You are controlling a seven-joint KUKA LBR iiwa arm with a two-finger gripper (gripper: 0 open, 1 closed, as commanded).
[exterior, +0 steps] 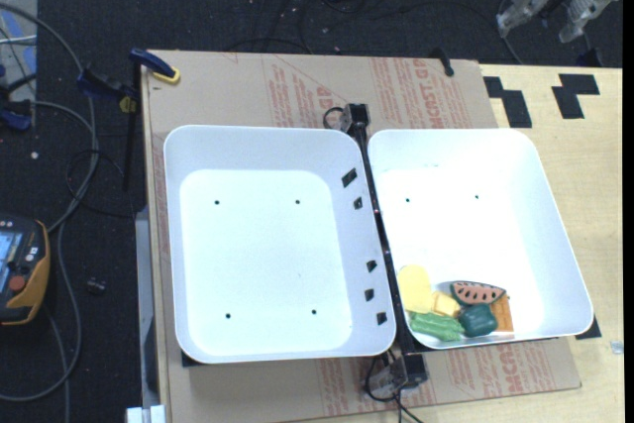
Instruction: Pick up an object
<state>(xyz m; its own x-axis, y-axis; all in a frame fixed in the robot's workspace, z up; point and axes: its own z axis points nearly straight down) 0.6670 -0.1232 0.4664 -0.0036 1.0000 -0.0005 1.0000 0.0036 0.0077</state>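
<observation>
A small heap of toy food lies in the near corner of the right bin (pixel 555 223): a yellow piece (pixel 414 287), a watermelon slice (pixel 478 292), a green pickle-like item (pixel 436 326), a dark teal lump (pixel 478 320) and an orange piece (pixel 504 314). They touch one another. My gripper (pixel 551 7) hangs far off at the upper right, beyond the bench's back edge and well away from the heap. Its two fingers stand apart, open, with nothing between them.
The left bin (pixel 170 213) lies beside the right one, with black clips along the shared edge. Both rest on a cardboard sheet (pixel 297 84). A blue and yellow clamp (pixel 155 65) sits at its back left corner. Cables and a yellow device (pixel 22 270) lie on the dark floor at left.
</observation>
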